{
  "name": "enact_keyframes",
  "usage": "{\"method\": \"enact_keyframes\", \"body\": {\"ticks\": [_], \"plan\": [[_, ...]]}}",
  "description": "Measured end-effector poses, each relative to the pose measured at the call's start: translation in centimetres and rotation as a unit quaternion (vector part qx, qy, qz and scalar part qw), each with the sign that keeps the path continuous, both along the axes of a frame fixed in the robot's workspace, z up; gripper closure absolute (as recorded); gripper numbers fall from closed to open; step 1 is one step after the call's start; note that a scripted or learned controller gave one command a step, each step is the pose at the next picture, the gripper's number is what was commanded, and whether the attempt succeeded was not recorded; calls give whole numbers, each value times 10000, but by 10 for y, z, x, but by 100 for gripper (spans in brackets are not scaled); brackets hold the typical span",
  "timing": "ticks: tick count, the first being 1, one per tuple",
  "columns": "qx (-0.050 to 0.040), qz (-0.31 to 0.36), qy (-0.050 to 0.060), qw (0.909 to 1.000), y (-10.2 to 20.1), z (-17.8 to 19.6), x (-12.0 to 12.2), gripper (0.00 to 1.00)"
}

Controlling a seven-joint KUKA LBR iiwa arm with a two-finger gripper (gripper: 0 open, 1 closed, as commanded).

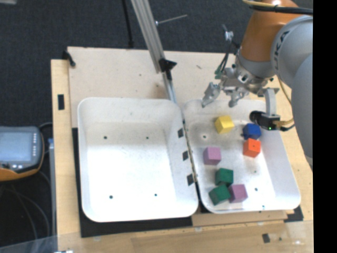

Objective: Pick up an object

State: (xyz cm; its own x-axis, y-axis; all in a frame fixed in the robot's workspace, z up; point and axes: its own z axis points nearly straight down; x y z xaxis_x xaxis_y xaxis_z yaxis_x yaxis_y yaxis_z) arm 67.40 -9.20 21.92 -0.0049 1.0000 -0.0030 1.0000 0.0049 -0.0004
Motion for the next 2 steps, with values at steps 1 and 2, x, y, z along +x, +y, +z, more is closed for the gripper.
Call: {"method": "enact_keyframes", "body": {"ticks": [1, 2], "plan": [[-4, -59, 3, 10000, -50, 11, -77, 0], [25, 11, 15, 10000, 27, -24, -112, 0]]}}
